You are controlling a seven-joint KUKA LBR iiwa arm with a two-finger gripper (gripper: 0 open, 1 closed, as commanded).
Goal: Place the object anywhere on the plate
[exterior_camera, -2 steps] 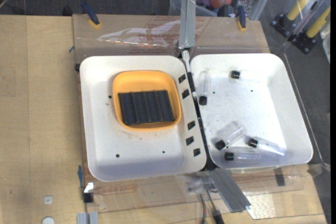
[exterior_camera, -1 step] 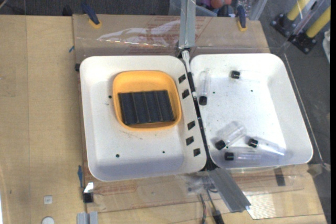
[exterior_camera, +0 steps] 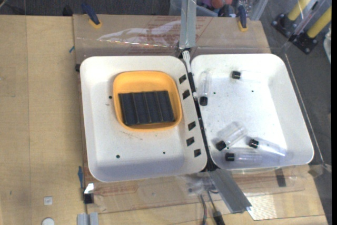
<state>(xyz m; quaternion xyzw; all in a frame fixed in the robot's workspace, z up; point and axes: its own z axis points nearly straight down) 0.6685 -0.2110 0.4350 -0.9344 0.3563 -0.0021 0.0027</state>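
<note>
lying flat across the orange plate (exterior_camera: 147, 81) is a dark ribbed block (exterior_camera: 147, 107), which i take to be the object; it sits square in the plate's well, so the placing looks done. the plate rests in the left bin (exterior_camera: 95, 129), probably to keep the target apart from the stock. the right bin (exterior_camera: 274, 87) holds several clear vials with black caps (exterior_camera: 230, 136), loosely scattered. the claw's state i cannot tell from this view.
</note>
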